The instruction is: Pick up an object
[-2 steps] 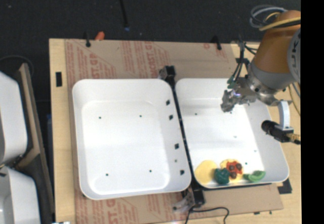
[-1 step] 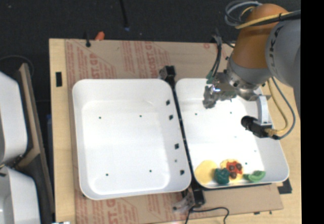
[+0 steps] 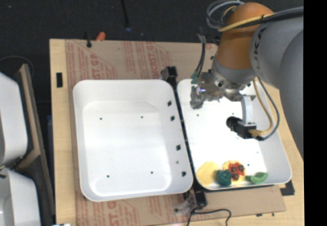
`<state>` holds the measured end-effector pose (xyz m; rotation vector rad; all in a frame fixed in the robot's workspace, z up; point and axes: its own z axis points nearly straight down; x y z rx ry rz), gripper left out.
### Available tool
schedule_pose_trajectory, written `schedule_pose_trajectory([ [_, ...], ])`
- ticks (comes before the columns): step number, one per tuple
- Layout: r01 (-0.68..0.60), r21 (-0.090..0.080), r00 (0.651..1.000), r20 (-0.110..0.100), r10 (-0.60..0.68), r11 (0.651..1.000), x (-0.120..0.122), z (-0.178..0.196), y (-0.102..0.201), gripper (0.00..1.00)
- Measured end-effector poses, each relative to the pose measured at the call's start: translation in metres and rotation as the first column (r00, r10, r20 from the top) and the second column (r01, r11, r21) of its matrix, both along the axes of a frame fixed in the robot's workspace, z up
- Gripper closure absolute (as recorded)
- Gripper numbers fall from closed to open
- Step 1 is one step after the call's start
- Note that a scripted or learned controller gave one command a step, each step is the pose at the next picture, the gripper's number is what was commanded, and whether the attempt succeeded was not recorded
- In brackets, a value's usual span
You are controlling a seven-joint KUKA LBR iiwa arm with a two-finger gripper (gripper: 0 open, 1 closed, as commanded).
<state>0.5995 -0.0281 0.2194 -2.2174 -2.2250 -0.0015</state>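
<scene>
**Item: arm over right bin, pick not yet made**

Location: gripper [image 3: 198, 101] hangs at the far left corner of the right bin [image 3: 219, 138], well apart from the goods. Whether the jaws are wide or narrow cannot be told.

Stock: a pale yellow disc [image 3: 206, 172], a teal lump [image 3: 223, 177], a red-and-yellow toy [image 3: 235, 168] and a green piece [image 3: 259, 177], clustered at the near rim.

Handling advice: travel to the near edge, choose an outlying piece such as the green one, and come down clear of its neighbours and the rim.

Obscured: the toys' shapes are blurred; the wrist covers the bin's far edge.

Left bin [image 3: 127, 138]: white floor.
</scene>
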Motion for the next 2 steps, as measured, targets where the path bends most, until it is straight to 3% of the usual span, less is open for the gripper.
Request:
schedule_pose_trajectory([
  [2,0.004,-0.001,1.0,0.0,-0.004,1.0,0.007,0.012,0.102,1.0],
])
